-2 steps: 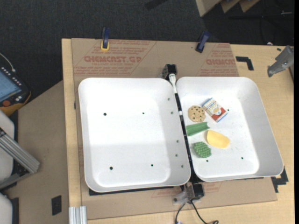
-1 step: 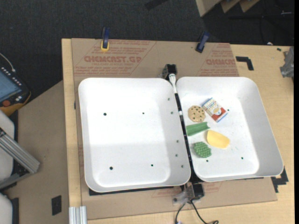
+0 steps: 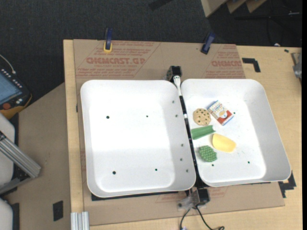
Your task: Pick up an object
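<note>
R shallow white plastic bin [image 3: 268,128] holds round tan choc-chip cookie [image 3: 202,116], small red/white/blue carton [image 3: 220,112], yellow wedge [image 3: 224,143] & bumpy green lump [image 3: 207,153]. Flat green strip [image 3: 202,132] lies w/ long axis L-R, R end tipped slightly up-frame. Claw state: can't tell.

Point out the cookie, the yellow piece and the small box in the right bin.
cookie [image 3: 202,116], camera view, centre of its top face.
yellow piece [image 3: 224,143], camera view, middle of its top.
small box [image 3: 220,112], camera view, centre of its printed face.

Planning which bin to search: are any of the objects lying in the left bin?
No: the round cookie, small box, green stick, yellow piece and green bumpy piece all lie in the right white bin.
</note>
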`<state>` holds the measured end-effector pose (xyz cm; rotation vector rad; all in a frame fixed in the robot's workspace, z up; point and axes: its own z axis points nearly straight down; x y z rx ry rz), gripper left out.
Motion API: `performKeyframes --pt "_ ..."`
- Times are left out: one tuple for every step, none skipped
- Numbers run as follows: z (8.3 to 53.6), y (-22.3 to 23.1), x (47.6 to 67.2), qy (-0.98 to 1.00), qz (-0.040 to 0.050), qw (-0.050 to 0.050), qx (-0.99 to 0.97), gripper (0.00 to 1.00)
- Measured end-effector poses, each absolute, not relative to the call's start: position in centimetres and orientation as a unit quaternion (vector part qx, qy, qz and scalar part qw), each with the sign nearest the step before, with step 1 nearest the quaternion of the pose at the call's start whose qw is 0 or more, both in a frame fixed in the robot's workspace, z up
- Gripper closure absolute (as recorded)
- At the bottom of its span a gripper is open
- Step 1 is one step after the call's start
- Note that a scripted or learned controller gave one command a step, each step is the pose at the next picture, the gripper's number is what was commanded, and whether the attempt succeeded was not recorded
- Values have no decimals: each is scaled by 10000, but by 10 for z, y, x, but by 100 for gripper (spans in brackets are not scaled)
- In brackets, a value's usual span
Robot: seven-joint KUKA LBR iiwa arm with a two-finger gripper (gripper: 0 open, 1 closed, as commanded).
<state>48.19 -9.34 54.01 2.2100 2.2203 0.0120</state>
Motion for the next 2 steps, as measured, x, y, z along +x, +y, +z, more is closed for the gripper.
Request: performKeyframes --pt "475 -65 479 7080 -21 -31 7062 100" --pt "527 -100 480 7058 23 45 7084 100"
